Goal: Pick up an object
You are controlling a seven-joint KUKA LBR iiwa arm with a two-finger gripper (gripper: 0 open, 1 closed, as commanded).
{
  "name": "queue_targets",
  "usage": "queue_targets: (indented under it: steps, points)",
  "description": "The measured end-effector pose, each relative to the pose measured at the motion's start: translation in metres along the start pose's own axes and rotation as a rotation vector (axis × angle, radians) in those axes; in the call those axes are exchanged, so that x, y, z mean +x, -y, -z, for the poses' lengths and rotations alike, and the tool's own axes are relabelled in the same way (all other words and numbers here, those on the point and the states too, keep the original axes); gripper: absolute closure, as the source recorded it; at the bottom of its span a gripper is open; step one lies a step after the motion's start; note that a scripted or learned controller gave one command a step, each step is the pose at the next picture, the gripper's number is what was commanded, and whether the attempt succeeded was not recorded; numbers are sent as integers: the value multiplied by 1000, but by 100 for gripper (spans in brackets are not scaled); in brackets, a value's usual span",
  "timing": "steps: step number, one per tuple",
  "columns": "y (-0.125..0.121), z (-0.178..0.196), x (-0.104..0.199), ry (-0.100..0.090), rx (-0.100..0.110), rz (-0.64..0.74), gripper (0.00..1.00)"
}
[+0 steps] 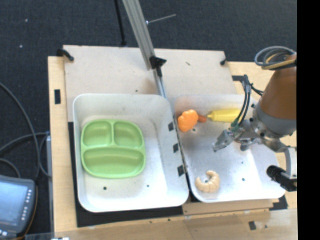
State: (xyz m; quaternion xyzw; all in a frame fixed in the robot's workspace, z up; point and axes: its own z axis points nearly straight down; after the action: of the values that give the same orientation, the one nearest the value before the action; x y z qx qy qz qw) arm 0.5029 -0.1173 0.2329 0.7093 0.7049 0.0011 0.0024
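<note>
Objects to pick lie in the right-hand shallow white bin (260, 184), and none of them sits between the fingers of the grey two-finger gripper (223, 141). That gripper hangs over the middle of the bin's floor, pointing toward the left; whether its fingers are apart or together cannot be told from this slant. Behind it the arm's orange band (280, 96) and grey wrist rise at the right side of the view, with dark cables looping above.

Just up and to the left of the gripper lies a yellow, elongated plastic piece (225, 115), and touching its left end is an orange, rounded toy (188, 120) close against the bin's left wall. Nearer the front edge, below the gripper and apart from it, rests a beige, curled croissant-shaped toy (208, 182).

In the left-hand shallow white bin (160, 184) lies a green plastic plate with three compartments (113, 149). Both bins rest on a pale wooden bench (110, 69), and a slanted metal pole (140, 26) rises from its back.
</note>
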Motion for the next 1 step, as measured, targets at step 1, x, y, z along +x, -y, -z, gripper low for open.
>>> queue_targets:
  steps: [1]
  points:
    - [4, -34, 39, -3, 6, 11, 0]
